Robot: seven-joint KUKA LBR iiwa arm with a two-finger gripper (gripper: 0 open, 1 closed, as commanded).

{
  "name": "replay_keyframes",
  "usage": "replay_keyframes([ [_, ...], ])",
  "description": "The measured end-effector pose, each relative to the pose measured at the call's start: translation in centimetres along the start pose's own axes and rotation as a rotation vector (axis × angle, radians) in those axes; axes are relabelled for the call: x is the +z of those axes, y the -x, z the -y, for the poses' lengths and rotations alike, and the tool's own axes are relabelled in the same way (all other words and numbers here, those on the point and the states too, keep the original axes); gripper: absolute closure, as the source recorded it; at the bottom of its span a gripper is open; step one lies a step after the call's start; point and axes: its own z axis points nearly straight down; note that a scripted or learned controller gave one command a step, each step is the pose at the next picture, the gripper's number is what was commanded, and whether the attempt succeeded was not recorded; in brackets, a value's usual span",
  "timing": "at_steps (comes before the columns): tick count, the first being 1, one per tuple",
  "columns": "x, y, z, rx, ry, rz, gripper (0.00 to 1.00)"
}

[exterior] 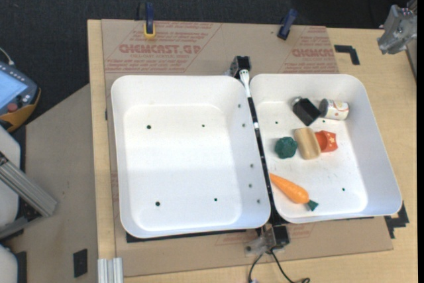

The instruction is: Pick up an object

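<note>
At the frame's upper right edge, the end effector (397,30) is partly visible; its state cannot be told. Small objects crowd the right bin (371,136): a tan cylinder (307,143) touching a green ball (286,147), an orange carrot (289,188) apart. A grasp in the cluster might nudge neighbours.

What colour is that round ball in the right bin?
Dark green ball, seen clearly in the camera view.

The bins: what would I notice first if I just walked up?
Probably the bright orange carrot near the front edge of the right bin. Behind it sits a huddle: a green ball, a tan cylinder, a red piece and a black block.
</note>
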Motion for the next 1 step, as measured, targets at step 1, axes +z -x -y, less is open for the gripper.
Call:
replay_keyframes([
  [1, -0.89, -5.16, 1.01, 0.000, -0.001, -0.001, 1.00],
])
